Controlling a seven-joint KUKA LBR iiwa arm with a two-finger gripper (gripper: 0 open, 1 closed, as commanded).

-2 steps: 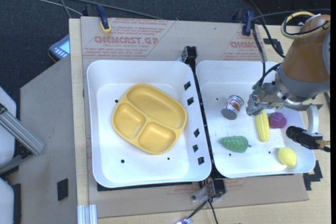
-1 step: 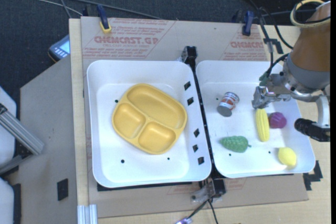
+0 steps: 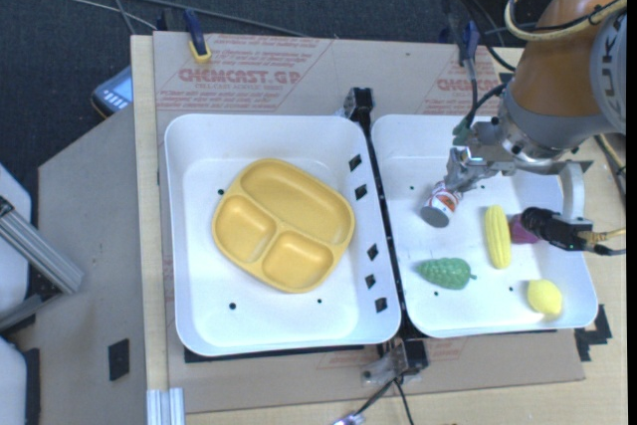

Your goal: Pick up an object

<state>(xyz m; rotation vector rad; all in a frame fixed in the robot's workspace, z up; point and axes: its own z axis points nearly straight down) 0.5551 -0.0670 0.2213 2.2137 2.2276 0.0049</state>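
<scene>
My gripper (image 3: 462,172) hangs over the back left part of the right bin (image 3: 418,149). A small grey can with a red band (image 3: 439,206) lies tilted right under its tip; whether they touch cannot be told. A yellow corn cob (image 3: 497,236) lies upright in view to the can's right. A green bumpy fruit (image 3: 445,272) sits nearer the front, and a yellow lemon (image 3: 543,297) rests at the front right. A purple piece (image 3: 522,230) lies beside the corn, partly under a black part of the arm.
The left bin (image 3: 189,214) holds a yellow divided plate (image 3: 283,224). A black divider with clips (image 3: 370,214) runs between the bins. The orange and grey arm (image 3: 567,45) covers the right bin's back right corner. Cables trail at the right edge.
</scene>
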